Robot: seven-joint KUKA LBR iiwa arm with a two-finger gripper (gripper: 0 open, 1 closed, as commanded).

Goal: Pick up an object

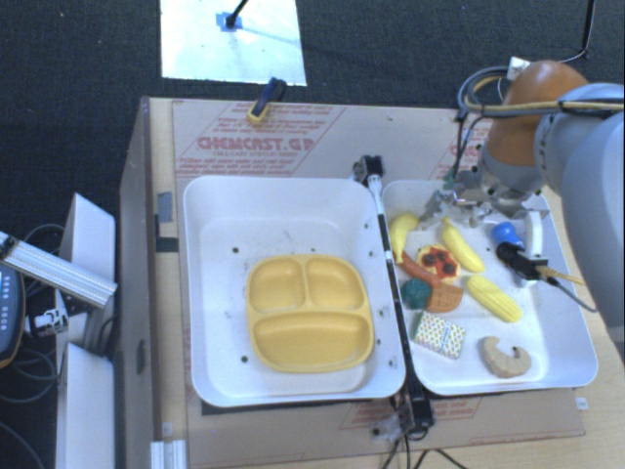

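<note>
I can read "CHEMCAST GP" in large red letters on the brown protective sheet [293,130] covering the bench behind the two bins, while the smaller red print around it is too blurred for me.

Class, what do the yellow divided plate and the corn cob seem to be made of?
Yellow divided plate: probably moulded plastic, smooth with a soft sheen and rounded compartment ridges. Corn cob: likely toy plastic, uniformly bright yellow; surface detail too small to tell.
</note>
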